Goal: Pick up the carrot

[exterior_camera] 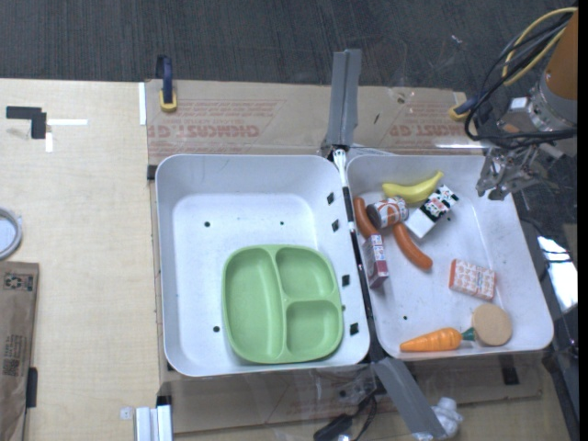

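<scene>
Glossy white plastic bins [184,246], matt green tray [280,306]

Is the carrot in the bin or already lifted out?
In the bin. The carrot lies flat on the right bin's floor near its front edge, beside a round tan piece; the pincer is far off.

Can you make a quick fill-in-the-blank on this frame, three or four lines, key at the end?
1. The carrot lies in the ____ bin.
2. The green divided plate has ____ compartments.
3. The round tan disc sits at the carrot's ____ end.
4. The gripper hangs over the right bin's ____ right corner.

Missing words: right; three; leafy; far
</scene>
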Robot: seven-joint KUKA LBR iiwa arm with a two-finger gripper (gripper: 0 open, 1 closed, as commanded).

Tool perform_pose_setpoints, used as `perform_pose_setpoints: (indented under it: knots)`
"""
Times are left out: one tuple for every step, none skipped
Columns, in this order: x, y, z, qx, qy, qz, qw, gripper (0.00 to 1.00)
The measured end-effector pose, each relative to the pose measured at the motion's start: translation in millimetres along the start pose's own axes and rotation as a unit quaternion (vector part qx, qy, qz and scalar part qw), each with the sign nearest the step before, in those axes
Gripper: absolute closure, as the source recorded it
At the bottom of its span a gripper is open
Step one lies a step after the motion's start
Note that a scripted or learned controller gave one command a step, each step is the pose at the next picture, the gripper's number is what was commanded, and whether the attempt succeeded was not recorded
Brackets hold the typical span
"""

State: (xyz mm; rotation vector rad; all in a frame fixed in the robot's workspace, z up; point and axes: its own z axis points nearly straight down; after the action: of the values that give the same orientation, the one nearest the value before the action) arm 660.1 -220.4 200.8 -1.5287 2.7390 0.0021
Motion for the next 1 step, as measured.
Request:
perform_pose_setpoints:
  knots:
    - [-14.0, 8.3, -6.3, 0.001, 0.000, -0.198, 0.9803, 1.00]
